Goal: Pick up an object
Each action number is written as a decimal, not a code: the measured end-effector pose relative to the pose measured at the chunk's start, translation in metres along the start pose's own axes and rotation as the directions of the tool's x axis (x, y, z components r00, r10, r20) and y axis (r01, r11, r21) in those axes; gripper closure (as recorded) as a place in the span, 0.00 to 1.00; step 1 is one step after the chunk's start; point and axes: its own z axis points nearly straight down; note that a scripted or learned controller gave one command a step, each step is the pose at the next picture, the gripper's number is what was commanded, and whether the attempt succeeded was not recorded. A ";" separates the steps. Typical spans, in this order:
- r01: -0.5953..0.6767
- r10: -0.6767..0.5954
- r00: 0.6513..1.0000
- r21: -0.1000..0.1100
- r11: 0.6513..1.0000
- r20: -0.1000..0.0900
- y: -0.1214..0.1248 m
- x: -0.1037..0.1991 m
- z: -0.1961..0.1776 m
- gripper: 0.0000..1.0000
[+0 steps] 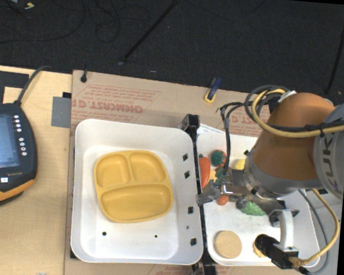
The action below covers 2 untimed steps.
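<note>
My gripper point(214, 194) hangs low over the left side of the right bin point(308, 234), close to the wall between the two bins. A small red-orange piece point(223, 200) shows right beside the gripper's tip; whether it is held I cannot tell. An orange carrot point(204, 169) lies along the bin's left wall just above the gripper. A green item point(218, 157) and a small yellow item point(239, 164) sit behind it. Another green piece point(253, 209) peeks out under the wrist. A round tan cookie point(229, 244) lies at the bin's front.
The left bin point(85, 216) holds a yellow divided plate point(133, 184). A tablet-like pendant point(1, 148) rests on the bench at far left. The arm's bulky orange wrist point(293, 139) covers much of the right bin's middle and back.
</note>
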 end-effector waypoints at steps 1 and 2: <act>0.006 -0.006 1.000 -0.012 1.000 -0.003 0.001 0.066 -0.136 0.00; 0.004 -0.004 1.000 0.006 1.000 0.004 0.000 0.064 -0.137 1.00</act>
